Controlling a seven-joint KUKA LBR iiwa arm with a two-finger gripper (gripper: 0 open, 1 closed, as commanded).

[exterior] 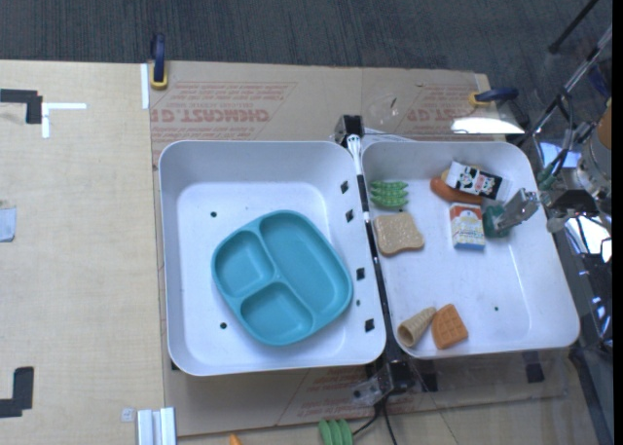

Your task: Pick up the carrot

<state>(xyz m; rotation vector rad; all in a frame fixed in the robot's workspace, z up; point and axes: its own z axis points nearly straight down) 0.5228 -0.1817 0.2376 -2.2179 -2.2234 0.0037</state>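
While the teal divided plate (pixel 282 278) lies alone in the left bin (pixel 185 239), every other item sits in the right bin (pixel 540 307). Taking the slice of toast (pixel 398 235) as the landmark: the carrot (pixel 456 194) lies up and to the right of it, an orange piece half tucked under a black-and-white milk carton (pixel 474 181) near the bin's far wall. A green pea pod (pixel 389 194) lies just above the toast. A small white carton (pixel 467 227) with a red top stands to the toast's right. Below the toast, near the front wall, an ice cream cone (pixel 416 325) touches an orange waffle (pixel 449 327). The gripper (pixel 504 218) sits further right of the toast, just beside the small white carton; whether it is apart or together I cannot tell.
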